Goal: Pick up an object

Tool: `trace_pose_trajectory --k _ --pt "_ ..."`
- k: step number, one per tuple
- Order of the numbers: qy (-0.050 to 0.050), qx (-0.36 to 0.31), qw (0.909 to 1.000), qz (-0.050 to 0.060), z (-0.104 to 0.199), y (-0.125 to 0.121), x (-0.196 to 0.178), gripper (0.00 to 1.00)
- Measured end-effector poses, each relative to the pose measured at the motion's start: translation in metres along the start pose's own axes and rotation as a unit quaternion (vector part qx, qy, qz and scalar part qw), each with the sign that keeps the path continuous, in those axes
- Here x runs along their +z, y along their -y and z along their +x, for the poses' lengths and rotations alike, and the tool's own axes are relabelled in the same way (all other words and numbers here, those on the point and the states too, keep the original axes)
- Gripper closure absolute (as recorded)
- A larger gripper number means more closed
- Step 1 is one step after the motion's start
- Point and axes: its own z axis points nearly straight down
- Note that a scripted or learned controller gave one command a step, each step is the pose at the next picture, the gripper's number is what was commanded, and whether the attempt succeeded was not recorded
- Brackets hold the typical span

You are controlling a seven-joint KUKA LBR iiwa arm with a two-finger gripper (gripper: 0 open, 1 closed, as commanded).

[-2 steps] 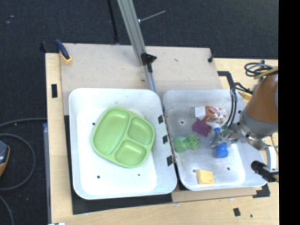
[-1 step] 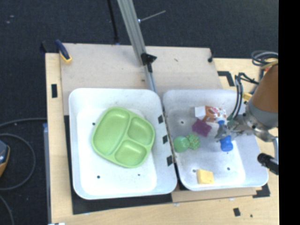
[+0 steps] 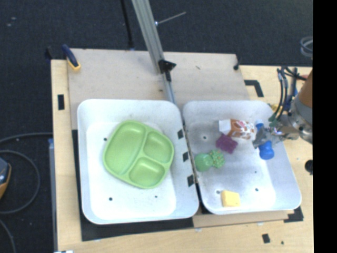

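Gripper (image 3: pixel 265 139) over right bin (image 3: pixel 284 194), touching blue obj (image 3: pixel 267 152); labels unreadable.

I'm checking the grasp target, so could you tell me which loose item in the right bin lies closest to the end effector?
The small blue object, right beside the end effector at the bin's right side; the purple block, green toy and yellow block lie farther left or lower.

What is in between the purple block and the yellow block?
In the camera view, only bare white bin floor lies between the purple block and the yellow block; the green toy sits off to the left.
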Motion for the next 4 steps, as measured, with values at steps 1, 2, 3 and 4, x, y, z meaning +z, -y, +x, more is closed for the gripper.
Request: trace_pose_trajectory --k 1,2,3,4 --pt "0.000 0.000 1.0000 0.000 -0.002 -0.002 -0.054 1.00" --pt "-0.002 -0.002 1.0000 0.003 0.054 -0.015 -0.045 1.00" --pt "-0.002 -0.002 1.0000 0.004 0.103 -0.022 -0.031 1.00" --pt "-0.002 -0.002 1.0000 0.004 0.159 -0.028 -0.020 1.00"
